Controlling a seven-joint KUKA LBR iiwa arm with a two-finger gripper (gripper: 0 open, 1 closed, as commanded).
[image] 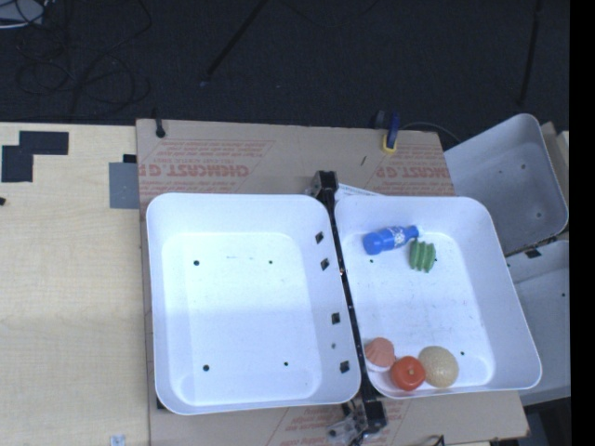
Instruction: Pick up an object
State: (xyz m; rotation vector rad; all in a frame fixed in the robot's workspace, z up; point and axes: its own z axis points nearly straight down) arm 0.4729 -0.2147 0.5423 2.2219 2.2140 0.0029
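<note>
Pincer grip: cannot tell. Right bin [437, 314]: blue bottle [389, 239] beside green piece [423, 255] (ridged), red ball [407, 373].

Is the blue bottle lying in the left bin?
No, the blue bottle lies in the right bin, near its far side, next to a small green thing.

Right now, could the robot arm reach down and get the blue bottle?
Probably yes. The blue bottle lies on its side near the far end of the right bin, with open floor around it. The green thing sits close beside it, apart, so the grab would need a little care.
</note>
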